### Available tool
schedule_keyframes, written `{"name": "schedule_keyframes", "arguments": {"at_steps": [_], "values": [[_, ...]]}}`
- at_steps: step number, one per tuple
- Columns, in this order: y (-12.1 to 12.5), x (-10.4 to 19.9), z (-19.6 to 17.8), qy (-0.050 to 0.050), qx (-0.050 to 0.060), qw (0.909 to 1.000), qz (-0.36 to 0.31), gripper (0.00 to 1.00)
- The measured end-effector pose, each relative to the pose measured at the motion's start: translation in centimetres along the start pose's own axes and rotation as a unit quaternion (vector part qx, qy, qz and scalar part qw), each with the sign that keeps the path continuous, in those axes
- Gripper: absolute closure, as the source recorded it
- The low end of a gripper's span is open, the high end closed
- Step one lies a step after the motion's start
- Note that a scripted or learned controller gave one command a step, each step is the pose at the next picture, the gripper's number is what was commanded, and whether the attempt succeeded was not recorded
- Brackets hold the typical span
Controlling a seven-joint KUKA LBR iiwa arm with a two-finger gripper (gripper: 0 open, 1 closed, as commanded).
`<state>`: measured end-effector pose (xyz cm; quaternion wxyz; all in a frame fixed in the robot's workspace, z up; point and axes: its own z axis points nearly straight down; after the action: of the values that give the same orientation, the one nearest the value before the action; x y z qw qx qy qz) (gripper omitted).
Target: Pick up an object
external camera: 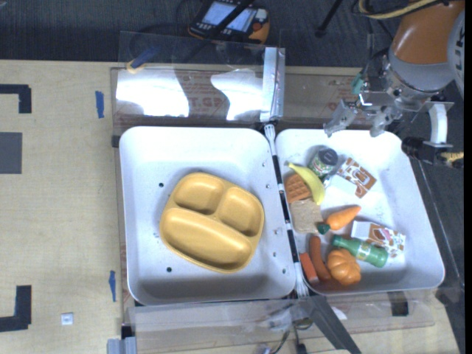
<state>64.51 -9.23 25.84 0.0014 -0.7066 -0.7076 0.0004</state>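
Note:
My gripper (361,122) hovers over the far edge of the right bin (420,198), fingers spread apart with nothing between them. Below it in that bin lie a small dark can (323,159), a yellow banana (309,182), a brown waffle (296,188), a tan bread slice (305,214), a carrot (342,217), a green bottle (361,250), a red sausage (318,257), an orange croissant (344,267) and two printed packets (356,175) (378,237).
The left bin (140,168) holds a yellow compartment tray (212,220). A clear plastic panel (199,87) stands behind the bins. A handheld controller (227,21) lies on the dark floor beyond. The wooden bench (51,198) stretches to the left.

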Motion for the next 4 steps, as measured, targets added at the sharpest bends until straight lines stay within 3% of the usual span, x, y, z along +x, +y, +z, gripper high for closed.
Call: {"name": "schedule_keyframes", "arguments": {"at_steps": [1,2,3,4], "values": [[0.1,0.0,9.4,0.000,0.000,0.9982,0.060,0.00],[-0.3,-2.5,14.2,-0.002,-0.016,0.9978,0.064,0.00],[-0.1,-2.4,15.1,-0.009,-0.017,0.9984,-0.054,0.00],[-0.5,-2.0,15.1,-0.012,-0.019,0.9836,-0.179,0.00]]}}
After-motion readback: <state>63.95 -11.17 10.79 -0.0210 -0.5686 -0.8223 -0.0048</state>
